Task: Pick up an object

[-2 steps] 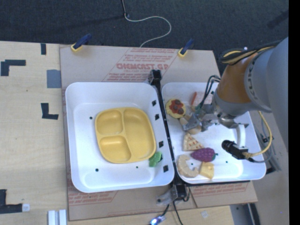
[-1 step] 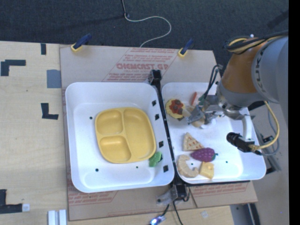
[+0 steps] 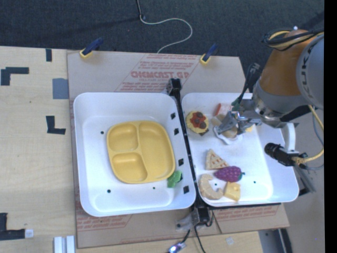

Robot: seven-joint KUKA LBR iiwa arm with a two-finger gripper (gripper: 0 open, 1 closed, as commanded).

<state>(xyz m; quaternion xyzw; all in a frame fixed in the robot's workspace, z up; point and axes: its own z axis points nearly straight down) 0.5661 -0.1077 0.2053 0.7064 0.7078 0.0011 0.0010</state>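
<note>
Watching your end effector [image 3: 231,125] low in the right bin [image 3: 274,191], over a pale piece [image 3: 230,134] (grip state I cannot tell), purple grapes [image 3: 229,173] nearby, yellow tray [image 3: 140,151] left.

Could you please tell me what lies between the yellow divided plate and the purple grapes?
In the camera view, a small green item, the bins' black divider and bare white floor lie between plate and grapes.

Two white bins [image 3: 84,141]. Yellow divided plate [image 3: 140,152], small green toy [image 3: 175,179] beside it. Purple grape bunch [image 3: 229,173], yellow cheese wedge [image 3: 232,192], tan bread slice [image 3: 214,159], tart with red and dark topping [image 3: 198,122]. Brown cardboard [image 3: 152,75] with red print. Arm [image 3: 287,73] orange and grey.
</note>
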